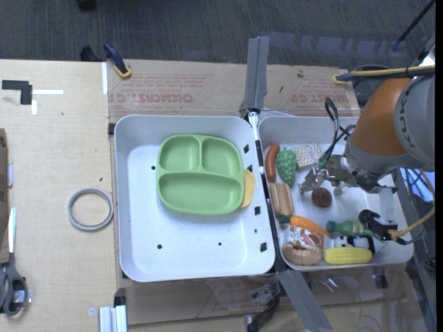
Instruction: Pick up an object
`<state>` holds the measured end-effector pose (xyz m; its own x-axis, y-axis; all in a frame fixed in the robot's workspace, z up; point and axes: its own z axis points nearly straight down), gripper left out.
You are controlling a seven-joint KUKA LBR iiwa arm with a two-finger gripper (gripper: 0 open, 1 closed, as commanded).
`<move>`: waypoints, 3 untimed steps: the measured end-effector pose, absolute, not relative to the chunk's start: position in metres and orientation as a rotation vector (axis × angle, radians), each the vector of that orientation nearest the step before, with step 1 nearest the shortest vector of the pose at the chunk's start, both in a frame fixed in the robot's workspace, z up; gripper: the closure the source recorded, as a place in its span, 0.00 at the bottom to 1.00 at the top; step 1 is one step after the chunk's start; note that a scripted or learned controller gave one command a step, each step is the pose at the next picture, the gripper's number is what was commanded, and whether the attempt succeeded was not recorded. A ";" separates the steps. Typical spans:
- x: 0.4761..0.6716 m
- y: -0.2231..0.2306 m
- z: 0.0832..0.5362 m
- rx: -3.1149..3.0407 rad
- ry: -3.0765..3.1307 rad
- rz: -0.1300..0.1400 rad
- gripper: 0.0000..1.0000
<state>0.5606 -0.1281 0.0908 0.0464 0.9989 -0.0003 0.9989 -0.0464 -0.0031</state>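
Observation:
The right bin (387, 199) holds several toy foods: a red sausage (272, 159), a green bunch (286, 163), a speckled cracker (305, 154), a hot dog bun (282, 199), a carrot (308, 225), a brown round piece (321, 197), a green bottle (349, 227) and a corn cob (348, 256). My gripper (315, 179) hangs low in this bin, just above and left of the brown piece, between it and the cracker. Nothing shows as held.
The left bin (138, 241) carries a green divided plate (201, 173) with a yellow piece (248, 187) at its right edge. On the bench to the left lie a tape ring (91, 208) and scissors (12, 286). A blue clamp (118, 59) sits at the back.

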 end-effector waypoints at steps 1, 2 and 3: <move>0.540 -0.134 0.091 -2.261 -2.178 0.003 0.00; 0.540 -0.137 0.101 -2.267 -2.174 0.004 1.00; 0.595 -0.092 0.191 -2.298 -2.143 0.003 1.00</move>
<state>0.5950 -0.0919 0.1909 0.0696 0.9976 -0.0019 0.9976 -0.0696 -0.0010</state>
